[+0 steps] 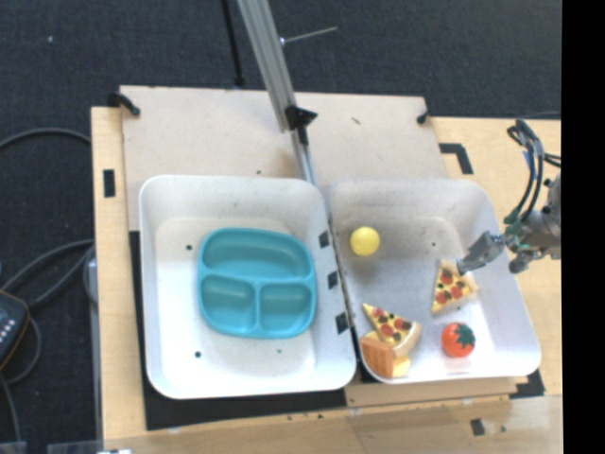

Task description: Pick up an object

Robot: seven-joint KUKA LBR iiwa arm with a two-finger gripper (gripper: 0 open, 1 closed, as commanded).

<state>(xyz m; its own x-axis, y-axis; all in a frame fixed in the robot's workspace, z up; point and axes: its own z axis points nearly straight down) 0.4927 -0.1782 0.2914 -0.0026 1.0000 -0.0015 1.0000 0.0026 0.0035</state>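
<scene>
The right bin (416, 201) holds a yellow ball (365, 241), a pizza slice (452, 288), a second pizza slice (390, 325), a tan wedge of bread (385, 357) and a red tomato (458, 340). My gripper (493, 256) hangs over the bin's right side, just above and to the right of the first pizza slice. It stands open with nothing between its fingers; the left finger (475, 253) points toward that slice without touching it.
The left bin (161, 253) holds a teal divided plate (256, 283). A metal pole (269, 50) slants down from the top to the gap between the bins. Cables (529, 159) trail at the right.
</scene>
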